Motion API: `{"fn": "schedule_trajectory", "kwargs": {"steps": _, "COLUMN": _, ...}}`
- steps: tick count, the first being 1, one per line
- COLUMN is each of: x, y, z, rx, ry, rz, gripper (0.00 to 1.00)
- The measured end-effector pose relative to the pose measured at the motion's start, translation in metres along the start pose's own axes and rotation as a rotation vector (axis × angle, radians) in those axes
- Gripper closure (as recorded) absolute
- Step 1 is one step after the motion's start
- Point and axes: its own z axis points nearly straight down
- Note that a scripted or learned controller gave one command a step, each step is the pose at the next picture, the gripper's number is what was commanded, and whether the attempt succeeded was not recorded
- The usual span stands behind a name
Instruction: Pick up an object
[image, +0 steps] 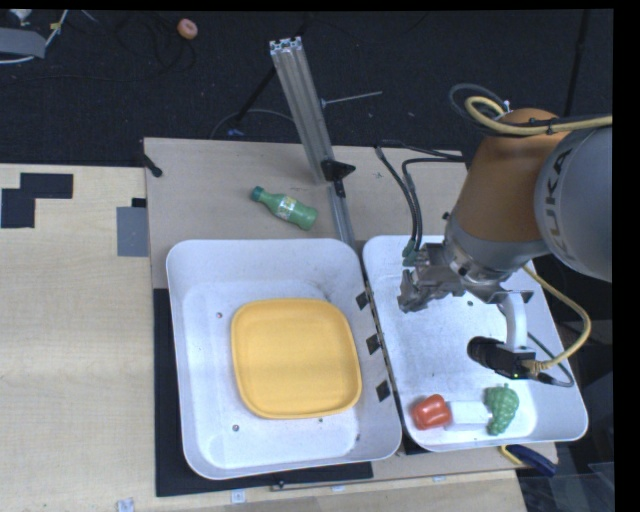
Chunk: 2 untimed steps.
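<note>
The gripper (415, 290) hangs over the upper left part of the right bin (440, 345), near its 10 o'clock corner; whether it is open or closed cannot be told from this slanted view, and nothing shows in its grasp. At the bin's 6 o'clock edge lie a red pepper toy (431, 411) and, just to its 3 o'clock side, a green broccoli-like toy (502, 408), the two apart. The left bin (200, 300) holds a yellow square plate (295, 357) lying flat near its middle. On the surface (210, 190) beyond the bins, at 12 o'clock from the left bin, a green bottle (284, 208) lies on its side. An aluminium rail (305, 100) slants up behind it.
</note>
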Motion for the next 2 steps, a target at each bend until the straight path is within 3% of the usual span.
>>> {"fn": "schedule_trajectory", "kwargs": {"steps": 2, "x": 0.083, "y": -0.046, "z": -0.015, "rx": 0.001, "ry": 0.0, "rz": -0.001, "gripper": 1.0}}
